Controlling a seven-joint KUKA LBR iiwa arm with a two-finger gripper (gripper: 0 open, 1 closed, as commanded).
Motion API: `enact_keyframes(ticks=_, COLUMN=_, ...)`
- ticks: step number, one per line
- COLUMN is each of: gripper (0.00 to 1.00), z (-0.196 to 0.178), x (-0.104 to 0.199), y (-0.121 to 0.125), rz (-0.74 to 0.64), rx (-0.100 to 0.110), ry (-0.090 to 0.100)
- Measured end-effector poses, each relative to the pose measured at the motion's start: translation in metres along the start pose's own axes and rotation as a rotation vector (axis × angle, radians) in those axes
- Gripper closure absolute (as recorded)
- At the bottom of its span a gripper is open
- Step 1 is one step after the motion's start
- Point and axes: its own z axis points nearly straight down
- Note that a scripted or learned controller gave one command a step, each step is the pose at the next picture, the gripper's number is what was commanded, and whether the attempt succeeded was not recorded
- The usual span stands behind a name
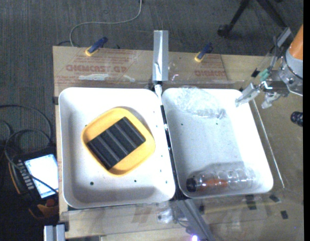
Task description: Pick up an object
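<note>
A yellow pad with a black ribbed top (118, 140) lies in the left bin (74, 102). In the right bin (220, 144), a clear plastic bottle with a dark cap (220, 179) lies on its side along the front wall, and a crumpled clear plastic piece (199, 104) rests near the back. My gripper (254, 99) hovers over the right bin's back right corner, apart from all three objects. Its fingers (243, 98) are spread open with nothing between them.
Both bins sit on a brown board (119, 67) held by blue and yellow clamps (96, 45) at the back. A metal strip (160, 59) runs back from the gap between the bins. A device with a lit screen (39, 172) lies on the floor at the left.
</note>
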Motion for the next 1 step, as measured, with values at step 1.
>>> enact_keyframes(ticks=1, gripper=0.0, z=0.1232, x=0.1136, y=-0.0177, rz=-0.023, rx=0.001, ry=0.001)
